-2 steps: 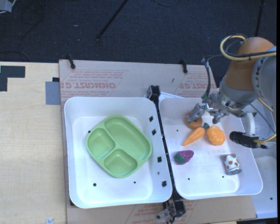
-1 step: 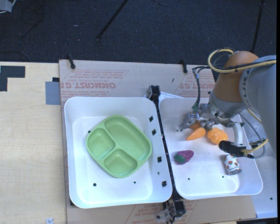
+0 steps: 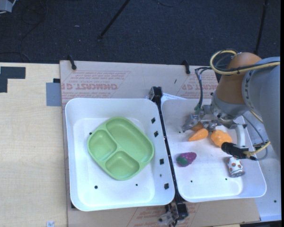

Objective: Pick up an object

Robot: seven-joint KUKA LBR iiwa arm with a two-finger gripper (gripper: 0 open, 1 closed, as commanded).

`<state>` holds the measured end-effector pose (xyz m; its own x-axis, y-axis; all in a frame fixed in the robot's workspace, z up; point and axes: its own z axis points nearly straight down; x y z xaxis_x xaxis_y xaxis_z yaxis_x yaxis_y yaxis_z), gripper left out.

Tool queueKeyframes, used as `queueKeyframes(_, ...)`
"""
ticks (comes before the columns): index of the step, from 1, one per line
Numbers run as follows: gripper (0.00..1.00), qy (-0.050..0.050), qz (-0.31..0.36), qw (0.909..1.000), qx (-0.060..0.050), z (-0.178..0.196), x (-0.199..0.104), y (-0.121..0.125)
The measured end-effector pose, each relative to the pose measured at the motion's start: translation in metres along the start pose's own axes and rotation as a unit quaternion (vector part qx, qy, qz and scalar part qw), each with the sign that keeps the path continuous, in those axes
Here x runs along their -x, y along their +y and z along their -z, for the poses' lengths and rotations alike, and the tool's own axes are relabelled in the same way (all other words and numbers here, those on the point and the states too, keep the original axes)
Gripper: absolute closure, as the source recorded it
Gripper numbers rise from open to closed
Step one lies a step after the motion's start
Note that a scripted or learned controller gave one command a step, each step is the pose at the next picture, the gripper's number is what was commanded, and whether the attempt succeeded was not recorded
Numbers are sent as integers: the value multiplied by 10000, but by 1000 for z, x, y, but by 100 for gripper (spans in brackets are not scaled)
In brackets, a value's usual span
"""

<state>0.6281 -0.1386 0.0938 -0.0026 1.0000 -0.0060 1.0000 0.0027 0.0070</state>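
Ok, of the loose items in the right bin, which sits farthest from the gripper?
The small white can-shaped item with red spots, near the bin's lower right. The purple-and-green toy lies mid-bin, and the two orange pieces sit right beside the gripper.

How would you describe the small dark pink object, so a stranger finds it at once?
Look in the right white bin, near the black divider. The pink-and-green toy lies alone below the two orange pieces, the only thing there not orange or white.

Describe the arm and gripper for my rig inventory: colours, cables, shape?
The arm is grey and rounded, with an orange band above the wrist. Yellow and black cables loop beside the band, and thin wires run down the wrist. The gripper is dark metal and small.
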Motion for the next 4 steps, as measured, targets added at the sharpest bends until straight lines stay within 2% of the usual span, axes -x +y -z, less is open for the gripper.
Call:
queueKeyframes(1,100,-18,-10,10000,-23,12,3,-1)
queueKeyframes(2,100,30,-26,10000,-31,54,6,-2)
queueKeyframes(3,100,27,-11,10000,-21,108,7,-1)
queueKeyframes(4,100,39,3,10000,-54,105,-43,2)
